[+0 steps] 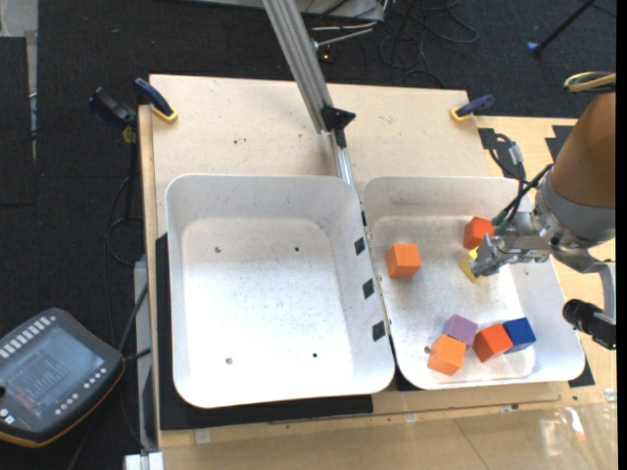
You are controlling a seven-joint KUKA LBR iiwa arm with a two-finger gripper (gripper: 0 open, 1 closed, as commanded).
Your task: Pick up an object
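A yellow block (470,267) is the object nearest my tool (487,258); I see it in the right bin (407,196), lying on the white floor at the tool's lower left, touching or just under the fingertips. I cannot tell from this slanted view whether the tool's fingers are spread or closed, nor whether the yellow block sits between them. Just above the tool, an orange-red cube (478,231) rests near the bin's right half, partly overlapped by the tool body. Further left in the same bin, an orange cube (403,259) stands alone, well apart from the others. Toward the bin's near edge I see a cluster: a purple block (460,328) touching a second orange block (447,353), and just beside them a red cube (492,341) touching a blue cube (519,333). The left bin (196,204) sits beside the right one on the counter (245,116). My arm (588,179) reaches in from the right, its orange band above the grey wrist.
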